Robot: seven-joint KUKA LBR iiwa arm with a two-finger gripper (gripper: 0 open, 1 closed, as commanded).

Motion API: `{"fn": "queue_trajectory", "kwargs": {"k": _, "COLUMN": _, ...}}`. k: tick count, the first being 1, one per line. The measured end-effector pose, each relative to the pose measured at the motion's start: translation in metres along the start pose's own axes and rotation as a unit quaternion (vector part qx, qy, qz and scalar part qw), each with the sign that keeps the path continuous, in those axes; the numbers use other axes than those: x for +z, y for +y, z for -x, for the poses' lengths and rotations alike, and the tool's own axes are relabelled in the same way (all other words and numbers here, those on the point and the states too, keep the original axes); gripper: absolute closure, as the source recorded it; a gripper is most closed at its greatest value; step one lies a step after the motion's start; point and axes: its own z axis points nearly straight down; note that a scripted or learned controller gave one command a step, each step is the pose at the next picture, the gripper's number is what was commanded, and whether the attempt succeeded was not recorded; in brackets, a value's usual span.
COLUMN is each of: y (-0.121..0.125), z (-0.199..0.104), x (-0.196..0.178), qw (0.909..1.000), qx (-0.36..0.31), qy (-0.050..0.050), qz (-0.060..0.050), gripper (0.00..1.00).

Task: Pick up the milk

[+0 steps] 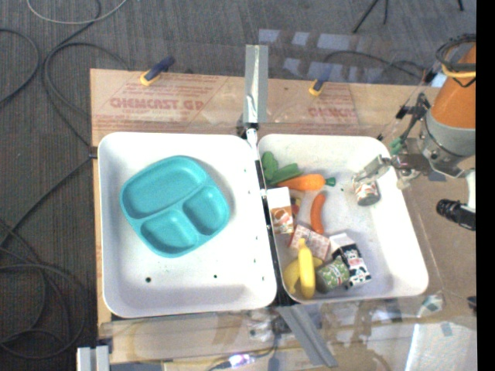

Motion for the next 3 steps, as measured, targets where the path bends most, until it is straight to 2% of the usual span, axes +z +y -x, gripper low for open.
{"fn": "queue_trajectory", "kwargs": {"k": 1, "y": -0.05, "z": -0.001, "x": 0.099, "qw": 1.0, "qx": 0.0, "qy": 0.004, "qz": 0.002, "gripper": 0.0}}
{"fn": "queue_trajectory", "kwargs": {"k": 2, "y": -0.081, "z": -0.044, "x": 0.108, "qw": 0.9981, "qx": -0.059, "qy": -0.008, "qz": 0.012, "gripper": 0.0}}
{"fn": "queue_trajectory", "kwargs": {"k": 3, "y": -0.081, "z": -0.046, "x": 0.102, "qw": 0.9981, "qx": -0.061, "qy": -0.004, "qz": 0.009, "gripper": 1.0}}
